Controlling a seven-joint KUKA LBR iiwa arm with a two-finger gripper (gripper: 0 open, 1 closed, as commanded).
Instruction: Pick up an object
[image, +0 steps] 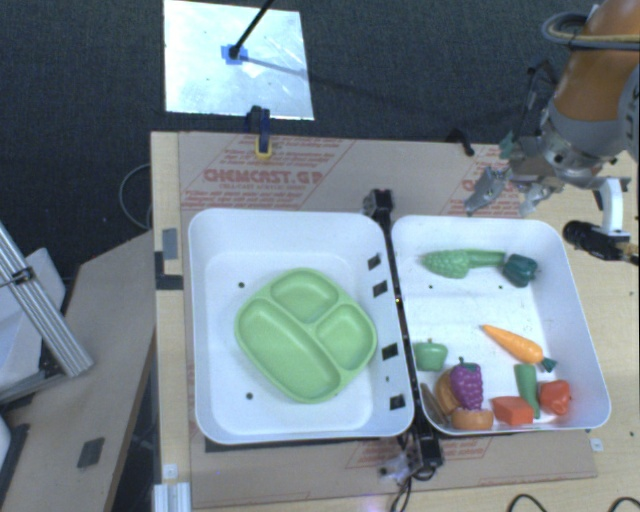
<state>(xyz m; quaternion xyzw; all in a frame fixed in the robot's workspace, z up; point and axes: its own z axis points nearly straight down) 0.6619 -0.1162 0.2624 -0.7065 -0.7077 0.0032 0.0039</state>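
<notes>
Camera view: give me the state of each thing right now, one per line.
gripper: open, holds nothing, above the right bin's far edge.
green plate: flat in the left bin, nothing on it.
toy broccoli: lying in the right bin, near its far wall.
toy carrot: lying loose, mid-bin.
toy grapes: in the near-corner pile.

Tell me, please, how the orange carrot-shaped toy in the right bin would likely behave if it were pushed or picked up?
The orange carrot-shaped toy looks like smooth moulded plastic, so it is probably stiff, light and a bit slippery. Its rounded, tapered body lies flat on the right white bin floor, so a push may roll it in a curve.
</notes>
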